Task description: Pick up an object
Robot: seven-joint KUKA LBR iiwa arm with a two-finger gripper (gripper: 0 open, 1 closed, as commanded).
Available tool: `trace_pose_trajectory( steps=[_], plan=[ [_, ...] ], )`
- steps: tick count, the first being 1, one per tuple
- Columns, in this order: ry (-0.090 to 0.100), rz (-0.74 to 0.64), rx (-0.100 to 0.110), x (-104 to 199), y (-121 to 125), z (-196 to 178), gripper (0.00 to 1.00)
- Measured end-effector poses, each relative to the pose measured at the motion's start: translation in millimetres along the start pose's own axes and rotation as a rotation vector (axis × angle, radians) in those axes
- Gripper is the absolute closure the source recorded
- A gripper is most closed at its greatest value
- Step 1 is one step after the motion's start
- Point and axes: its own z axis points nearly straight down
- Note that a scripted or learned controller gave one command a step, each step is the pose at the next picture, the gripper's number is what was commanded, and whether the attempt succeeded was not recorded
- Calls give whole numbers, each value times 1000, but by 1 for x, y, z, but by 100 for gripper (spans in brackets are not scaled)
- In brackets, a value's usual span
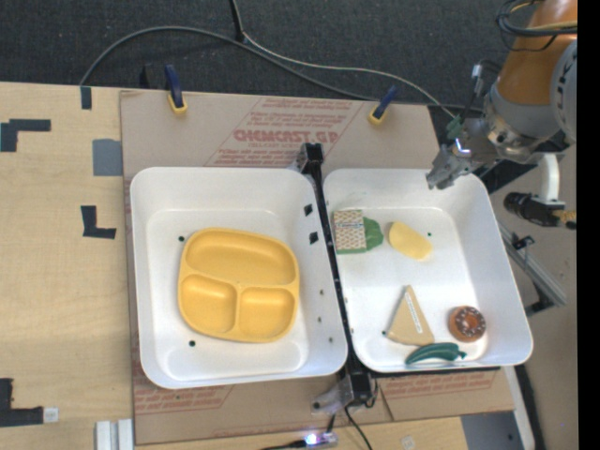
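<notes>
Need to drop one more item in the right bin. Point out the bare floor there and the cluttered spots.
Right bin: bare floor lies in the middle, between the yellow piece, the tan wedge and the left wall, and along the far edge near the gripper. Crowded: the near right corner, where wedge, donut and green piece cluster, and the checkered item by the divider.

Right bin: yellow lemon [410, 240], tan wedge [410, 319], donut [466, 323], green pepper [434, 352].
</notes>
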Motion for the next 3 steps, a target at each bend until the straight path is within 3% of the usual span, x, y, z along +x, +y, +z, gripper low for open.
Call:
trace_pose_trajectory(
  steps=[3],
  plan=[
    [1,-4,1,156,8,-4,100]
  ],
)
